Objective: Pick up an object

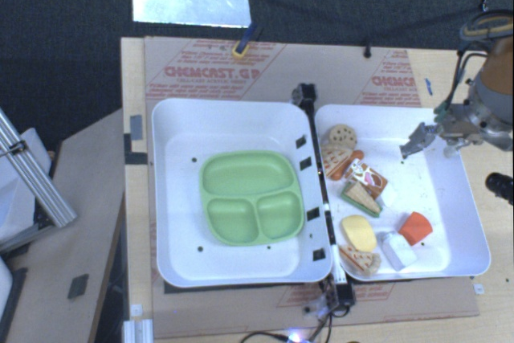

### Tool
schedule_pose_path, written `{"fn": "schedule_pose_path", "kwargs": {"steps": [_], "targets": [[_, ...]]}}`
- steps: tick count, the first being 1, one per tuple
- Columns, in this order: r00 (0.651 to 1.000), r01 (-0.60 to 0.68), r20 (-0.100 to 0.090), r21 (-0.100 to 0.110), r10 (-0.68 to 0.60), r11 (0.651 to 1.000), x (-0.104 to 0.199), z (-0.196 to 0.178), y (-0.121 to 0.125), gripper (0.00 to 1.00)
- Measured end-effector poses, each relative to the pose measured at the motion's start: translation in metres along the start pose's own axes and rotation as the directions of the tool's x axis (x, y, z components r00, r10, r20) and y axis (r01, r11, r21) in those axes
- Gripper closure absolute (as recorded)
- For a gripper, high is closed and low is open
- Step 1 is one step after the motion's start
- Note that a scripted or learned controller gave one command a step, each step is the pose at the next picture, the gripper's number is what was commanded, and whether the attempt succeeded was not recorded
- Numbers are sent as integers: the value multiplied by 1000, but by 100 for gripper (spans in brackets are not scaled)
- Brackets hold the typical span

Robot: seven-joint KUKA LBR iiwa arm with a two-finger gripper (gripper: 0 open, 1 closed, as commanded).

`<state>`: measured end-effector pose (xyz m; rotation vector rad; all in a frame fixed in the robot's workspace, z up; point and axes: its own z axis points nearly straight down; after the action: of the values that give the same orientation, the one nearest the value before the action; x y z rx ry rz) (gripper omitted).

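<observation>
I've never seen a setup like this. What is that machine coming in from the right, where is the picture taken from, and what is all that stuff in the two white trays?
The picture comes from one fixed camera above the bench, looking down at a slant. The machine at the right is a robot arm; its tool, the part that grasps, hangs over the upper right of the right bin, and nothing can be seen held in it.

The left bin holds a green divided plate with three compartments. The right bin holds a pile of toy food: a round cookie, a hot dog, a sandwich wedge, a yellow piece, an orange block and a white block. The arm's job is to pick up one of these.
</observation>
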<state>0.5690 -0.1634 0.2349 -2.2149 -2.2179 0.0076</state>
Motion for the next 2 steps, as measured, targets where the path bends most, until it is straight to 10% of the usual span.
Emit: {"fn": "schedule_pose_path", "kwargs": {"steps": [2], "targets": [[1000, 0, 1, -5, 0, 1000, -1, 56, -3, 0]]}}
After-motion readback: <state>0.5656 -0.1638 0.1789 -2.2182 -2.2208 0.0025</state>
